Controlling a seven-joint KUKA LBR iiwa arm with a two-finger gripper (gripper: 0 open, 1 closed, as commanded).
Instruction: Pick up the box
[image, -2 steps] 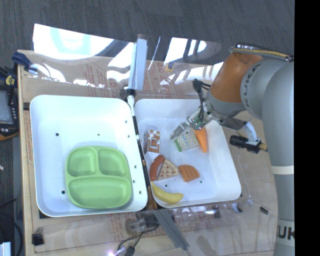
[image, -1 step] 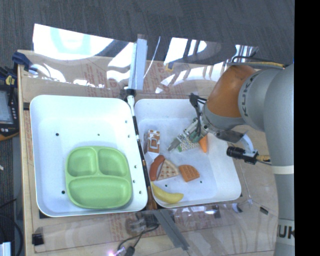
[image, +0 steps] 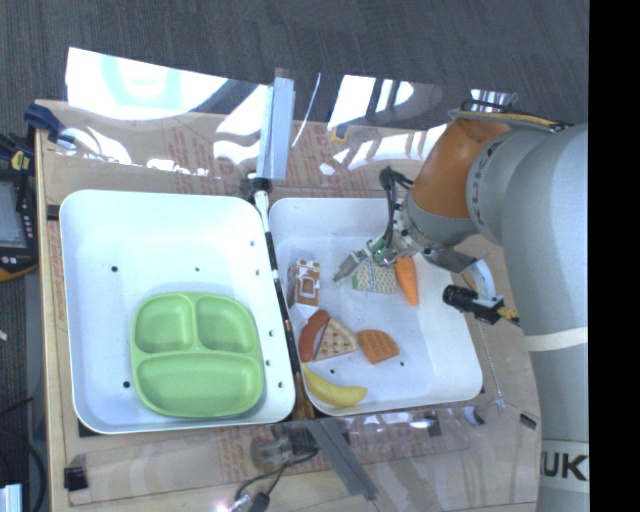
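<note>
A small brown and white box (image: 306, 282) lies in the right bin (image: 455, 375), close to its left wall. My gripper (image: 364, 263) hangs over the bin's middle, right of the box and apart from it. It sits just above a green and white patterned packet (image: 377, 280) and seems to touch the packet's upper left edge. An orange carrot (image: 407, 281) lies against the packet's right side, under the wrist.
Nearer the front of the right bin lie a sausage (image: 312, 334), a sandwich wedge (image: 338, 341), an orange waffle piece (image: 377, 346) and a banana (image: 335, 389). The left bin (image: 90, 230) holds a green divided plate (image: 197, 354). The arm's grey body covers the right side.
</note>
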